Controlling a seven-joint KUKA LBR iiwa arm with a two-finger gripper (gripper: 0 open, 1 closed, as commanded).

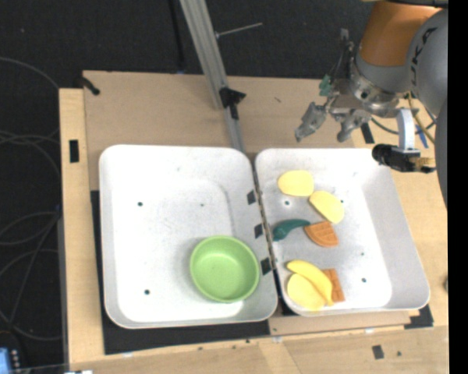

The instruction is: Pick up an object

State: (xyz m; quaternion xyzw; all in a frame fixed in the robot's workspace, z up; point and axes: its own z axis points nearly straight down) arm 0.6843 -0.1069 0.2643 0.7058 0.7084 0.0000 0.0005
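The green bowl sits nearest, in the left bin. The gripper hangs above the far rim of the right bin, fingers spread apart and holding nothing — so, by my reading, the pick is not yet begun. Below it lie yellow pieces (and an orange one), all untouched.

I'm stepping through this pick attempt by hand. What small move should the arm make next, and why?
Probably bring the gripper forward and down over the right bin, toward the nearest yellow piece. The gripper hangs open above the bench beyond the bin's far rim and holds nothing, while the yellow piece lies apart from the others, close to that rim.
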